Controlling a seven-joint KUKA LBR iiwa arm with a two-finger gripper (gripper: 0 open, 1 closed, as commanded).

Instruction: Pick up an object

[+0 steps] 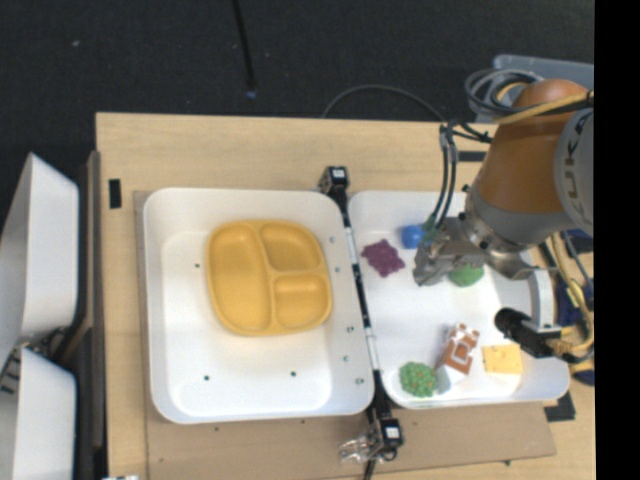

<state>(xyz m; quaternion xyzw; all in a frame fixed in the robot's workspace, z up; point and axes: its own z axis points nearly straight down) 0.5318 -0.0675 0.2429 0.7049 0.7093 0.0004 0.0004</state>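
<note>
My gripper (440, 261) hangs low over the right-hand bin (400, 338), in the upper middle of that bin as the frame shows it, with the orange band of my arm (520, 173) filling the upper right above it. I cannot tell from this slant whether the tool is wide or narrow; the dark body of it hides the tips, and I see nothing that I could call held.

The things I might take all lie in this right bin. A small blue piece (411, 235) sits just beside the tool at its upper left. A purple object (382, 257) lies near it to the left, close to the divider between the bins. A green round thing (465, 274) lies just at the tool's lower right, partly tucked under my wrist. Farther down the frame, well apart from the tool, are a bumpy green object (419, 378), a brown-and-white toy (459, 349) and a yellow block (502, 359). The left bin (180, 368) holds a yellow divided tray (268, 274), which I am nowhere near.

I judge this to be the approach or the closing stage of a grasp, aimed at one of the three near pieces; the blue one or the green round one looks likeliest. The next move calls for the tips to be centred over one piece alone, then to close and lift straight up. Crowded as they are, a push aside is the risk.
</note>
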